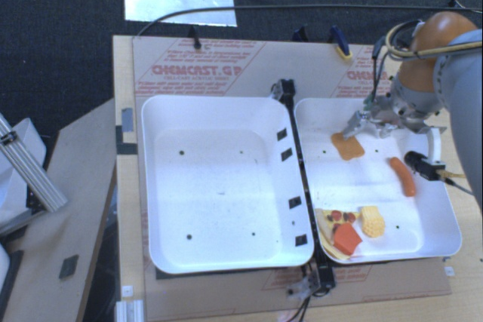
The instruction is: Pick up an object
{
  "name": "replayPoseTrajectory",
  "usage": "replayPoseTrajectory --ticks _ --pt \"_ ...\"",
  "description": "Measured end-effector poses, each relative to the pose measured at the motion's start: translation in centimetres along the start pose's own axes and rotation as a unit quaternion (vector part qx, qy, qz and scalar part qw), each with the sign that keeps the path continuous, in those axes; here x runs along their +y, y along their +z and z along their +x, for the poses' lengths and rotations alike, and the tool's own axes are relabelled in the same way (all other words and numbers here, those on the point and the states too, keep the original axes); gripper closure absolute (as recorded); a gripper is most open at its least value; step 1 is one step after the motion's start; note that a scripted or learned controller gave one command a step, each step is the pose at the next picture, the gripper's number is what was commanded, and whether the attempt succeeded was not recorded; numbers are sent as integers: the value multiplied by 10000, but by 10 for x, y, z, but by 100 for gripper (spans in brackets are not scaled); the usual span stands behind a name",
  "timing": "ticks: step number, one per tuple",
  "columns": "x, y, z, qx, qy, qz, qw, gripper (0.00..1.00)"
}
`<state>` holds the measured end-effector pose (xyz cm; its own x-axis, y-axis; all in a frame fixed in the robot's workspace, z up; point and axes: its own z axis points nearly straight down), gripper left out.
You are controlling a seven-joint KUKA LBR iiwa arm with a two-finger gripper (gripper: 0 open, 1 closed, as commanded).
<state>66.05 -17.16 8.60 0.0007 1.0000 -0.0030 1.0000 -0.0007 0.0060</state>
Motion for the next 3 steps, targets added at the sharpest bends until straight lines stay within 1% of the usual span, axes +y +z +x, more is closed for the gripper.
replayPoseTrajectory --ticks 1,2,3 --pt "3 1 23 11 -35 13 10000 0" --pt "-6 1 51 14 -40 22 10000 0" --pt "-4 -11 50 10 -49 -3 10000 100"
